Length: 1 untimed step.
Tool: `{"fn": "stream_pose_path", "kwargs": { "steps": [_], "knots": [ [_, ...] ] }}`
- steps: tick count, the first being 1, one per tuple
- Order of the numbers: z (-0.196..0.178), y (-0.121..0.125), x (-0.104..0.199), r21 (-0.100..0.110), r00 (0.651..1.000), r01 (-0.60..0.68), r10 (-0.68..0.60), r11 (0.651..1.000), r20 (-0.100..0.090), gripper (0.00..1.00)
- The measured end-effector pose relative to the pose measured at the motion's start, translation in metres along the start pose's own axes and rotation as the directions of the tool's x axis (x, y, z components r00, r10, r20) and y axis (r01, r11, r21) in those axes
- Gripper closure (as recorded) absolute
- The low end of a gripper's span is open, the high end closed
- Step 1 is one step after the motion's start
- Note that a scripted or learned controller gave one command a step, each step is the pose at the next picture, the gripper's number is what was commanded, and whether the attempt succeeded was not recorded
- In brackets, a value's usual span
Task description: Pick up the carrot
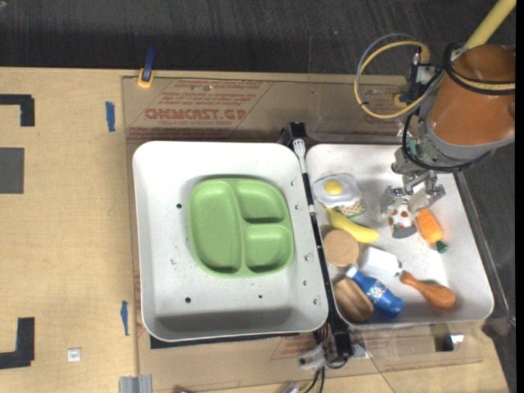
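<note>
The bench (65, 219) is a wide sheet of brown cardboard with black angle marks along its left side and blue tape tabs, and on the panel just beyond the bins red printing reads, upside down, something like "CHEMCAST GP", with smaller lines above it too faint to read. The left bin (155, 244) is the biggest white shape and holds a pale green divided plate (240, 224) with one long compartment on the left and two smaller ones on the right. The right bin (475, 252) sits just beside it, their rims meeting along a black strip, and it is crowded. The arm (475, 97) comes in from the far right, its orange band broad above the wrist, with a yellow cable looping off to the left. The gripper (409, 203) hangs over the far right part of the right bin, its metal fingers pointing down; whether they are spread or closed cannot be told, and nothing is visibly clasped between them. The carrot (430, 228), orange with a green end, lies on the bin floor just right of and slightly nearer than the fingertips, tilted with the green end toward the near right. Elsewhere in that bin are a banana (354, 226), a fried egg (334, 189), a round brown bread piece (341, 248), a white block (381, 262), a blue packet (383, 295), a brown drumstick (429, 289), and a small red and white piece (400, 219) directly beneath the fingers.
</note>
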<state>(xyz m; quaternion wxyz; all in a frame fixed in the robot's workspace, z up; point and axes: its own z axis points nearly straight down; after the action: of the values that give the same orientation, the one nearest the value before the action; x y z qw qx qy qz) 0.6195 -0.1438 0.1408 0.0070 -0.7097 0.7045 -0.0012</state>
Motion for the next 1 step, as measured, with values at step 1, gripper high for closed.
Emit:
{"fn": "stream_pose_path", "kwargs": {
  "steps": [1],
  "knots": [
    [0.0467,-0.0388,0.065,0.007,0.975,0.221,-0.221,0.975,0.013,1.0]
  ]
}}
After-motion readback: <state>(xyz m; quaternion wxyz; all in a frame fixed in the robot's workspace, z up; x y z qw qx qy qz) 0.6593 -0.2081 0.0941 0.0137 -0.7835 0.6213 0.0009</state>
